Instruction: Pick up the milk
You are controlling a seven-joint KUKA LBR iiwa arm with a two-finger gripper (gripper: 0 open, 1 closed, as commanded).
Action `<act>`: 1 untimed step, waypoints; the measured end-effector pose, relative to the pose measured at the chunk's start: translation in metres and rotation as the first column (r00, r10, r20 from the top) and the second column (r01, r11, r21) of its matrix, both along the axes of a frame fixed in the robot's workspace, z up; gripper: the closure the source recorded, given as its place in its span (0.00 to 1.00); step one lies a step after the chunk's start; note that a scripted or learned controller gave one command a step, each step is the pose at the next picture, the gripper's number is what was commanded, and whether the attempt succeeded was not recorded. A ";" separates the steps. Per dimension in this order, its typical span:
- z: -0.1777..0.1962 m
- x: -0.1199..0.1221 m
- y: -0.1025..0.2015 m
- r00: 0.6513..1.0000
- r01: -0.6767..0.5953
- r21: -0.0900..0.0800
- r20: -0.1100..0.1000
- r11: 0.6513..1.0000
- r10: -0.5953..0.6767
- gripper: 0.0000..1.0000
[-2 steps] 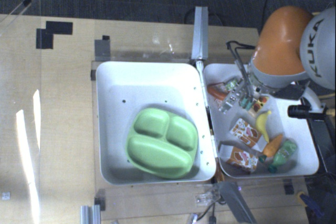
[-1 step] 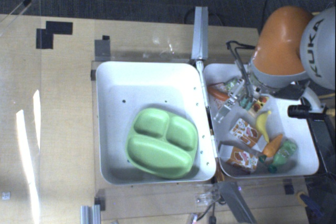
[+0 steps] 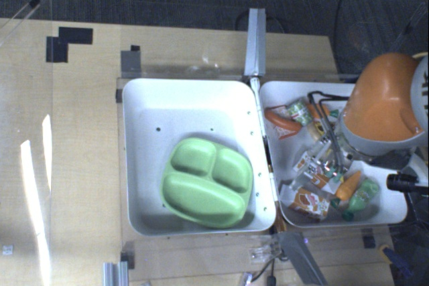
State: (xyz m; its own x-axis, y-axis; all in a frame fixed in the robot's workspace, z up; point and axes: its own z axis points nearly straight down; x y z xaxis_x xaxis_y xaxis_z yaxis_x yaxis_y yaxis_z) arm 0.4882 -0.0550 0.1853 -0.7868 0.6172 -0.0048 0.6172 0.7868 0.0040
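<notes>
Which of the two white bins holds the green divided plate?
The left bin. The green three-compartment plate lies in it towards the near edge, while the right bin holds a clutter of small items beneath the arm.

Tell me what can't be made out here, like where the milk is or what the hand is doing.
- Hand: in the camera view, the arm's orange band and grey wrist cover it.
- Milk: the packets in the right bin are too small and jumbled to pick it out; some lie under the arm.
- Green bottle: partly hidden by the arm.
- Green tray, left bin: plainly seen.
</notes>
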 end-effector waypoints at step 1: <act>-0.073 0.013 -0.035 0.999 -0.001 -0.006 0.044 1.000 0.002 0.00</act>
State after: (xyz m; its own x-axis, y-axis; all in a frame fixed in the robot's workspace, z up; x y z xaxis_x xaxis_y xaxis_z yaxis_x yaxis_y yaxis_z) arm 0.5010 -0.0900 0.1127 -0.7866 0.6159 -0.0429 0.6154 0.7878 0.0265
